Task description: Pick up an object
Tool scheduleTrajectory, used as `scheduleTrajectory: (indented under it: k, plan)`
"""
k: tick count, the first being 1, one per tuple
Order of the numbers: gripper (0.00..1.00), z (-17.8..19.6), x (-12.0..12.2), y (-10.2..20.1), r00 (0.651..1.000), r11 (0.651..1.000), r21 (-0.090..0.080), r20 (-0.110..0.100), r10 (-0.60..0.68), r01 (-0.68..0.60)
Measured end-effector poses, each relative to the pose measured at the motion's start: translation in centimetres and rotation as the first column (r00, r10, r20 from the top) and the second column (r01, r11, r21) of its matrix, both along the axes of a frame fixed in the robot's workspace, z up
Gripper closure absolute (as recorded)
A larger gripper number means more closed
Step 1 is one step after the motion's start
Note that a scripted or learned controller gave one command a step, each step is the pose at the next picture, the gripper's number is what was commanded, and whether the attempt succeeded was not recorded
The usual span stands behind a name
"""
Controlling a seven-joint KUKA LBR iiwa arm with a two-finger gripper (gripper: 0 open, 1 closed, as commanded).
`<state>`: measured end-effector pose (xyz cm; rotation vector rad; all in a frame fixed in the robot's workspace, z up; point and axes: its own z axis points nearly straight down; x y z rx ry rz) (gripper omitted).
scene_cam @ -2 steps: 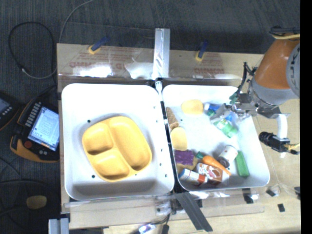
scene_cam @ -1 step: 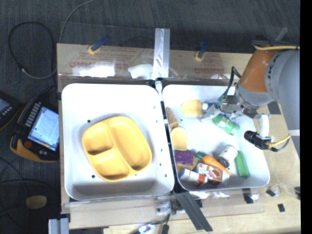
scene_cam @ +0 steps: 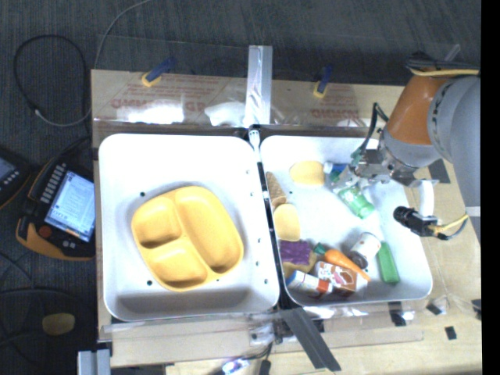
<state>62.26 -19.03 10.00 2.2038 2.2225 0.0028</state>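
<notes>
You are looking down on two shallow white bins side by side on a bench. The left bin (scene_cam: pixel 117 209) holds a yellow divided tray (scene_cam: pixel 186 235), lying flat near its middle. The right bin (scene_cam: pixel 406 283) holds a jumble of small things: a pale yellow round piece (scene_cam: pixel 307 173) near the back, a yellow block (scene_cam: pixel 287 222) against the left wall, a purple item (scene_cam: pixel 295 251) just in front of it, an orange carrot shape (scene_cam: pixel 341 260), a red and white carton (scene_cam: pixel 337 278) at the front edge, a green marker-like stick (scene_cam: pixel 388 263) by the right wall, and a green and clear bottle (scene_cam: pixel 357 201) toward the back right.

Your arm (scene_cam: pixel 437 119), grey with an orange band, reaches in from the right. Its gripper (scene_cam: pixel 367 162) sits low over the back right corner of the right bin, just above the bottle and some crumpled wrapping, perhaps touching them. You cannot tell from this angle how the tool is set; the wrist blocks it.
</notes>
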Motion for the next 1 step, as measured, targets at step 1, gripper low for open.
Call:
scheduleTrajectory:
  k: [1]
  plan:
    - [1.0,8.9,0.82,4.62,0.996,0.996,0.005,-0.012,-0.092,0.092]
